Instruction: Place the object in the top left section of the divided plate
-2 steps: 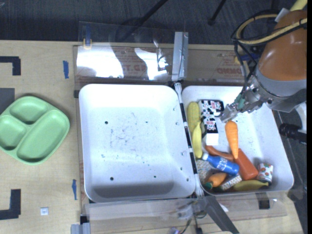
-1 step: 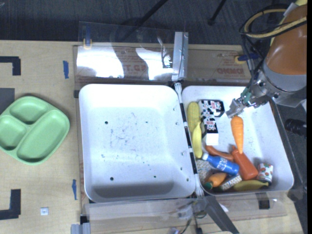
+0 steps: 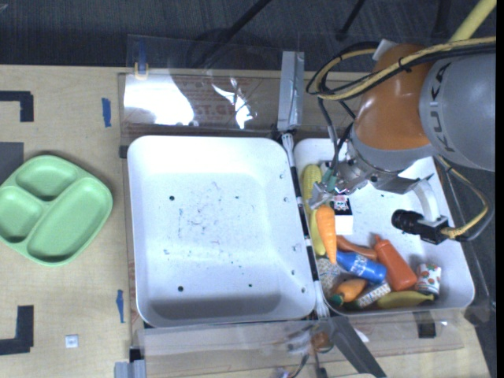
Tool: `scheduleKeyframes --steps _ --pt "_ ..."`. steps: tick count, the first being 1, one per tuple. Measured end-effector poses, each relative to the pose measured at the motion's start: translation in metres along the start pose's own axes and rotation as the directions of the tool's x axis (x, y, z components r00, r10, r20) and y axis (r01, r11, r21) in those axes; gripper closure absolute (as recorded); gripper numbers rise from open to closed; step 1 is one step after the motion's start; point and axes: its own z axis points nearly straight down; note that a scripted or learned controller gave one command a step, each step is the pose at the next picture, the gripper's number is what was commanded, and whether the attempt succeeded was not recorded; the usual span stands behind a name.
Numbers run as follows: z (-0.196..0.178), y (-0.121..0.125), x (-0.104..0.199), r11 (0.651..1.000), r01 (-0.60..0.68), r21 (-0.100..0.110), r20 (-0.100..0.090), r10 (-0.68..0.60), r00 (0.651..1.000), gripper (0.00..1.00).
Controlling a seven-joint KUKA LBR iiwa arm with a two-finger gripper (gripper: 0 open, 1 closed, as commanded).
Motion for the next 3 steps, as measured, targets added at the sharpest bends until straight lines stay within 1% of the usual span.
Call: scheduleKeyframes --steps 1,2,3 --pt "0.042 0.084 0.082 0.998 0.066 -0.004 0.002 -0.066 0.998 1.00" --pt "0.086 0.131 0.053 0.999 0.034 -0.005 0.003 -0.034 0.999 1.00" --pt "0.087 0.131 0.064 0.999 0.042 0.005 -0.015 -0.042 0.999 0.00"
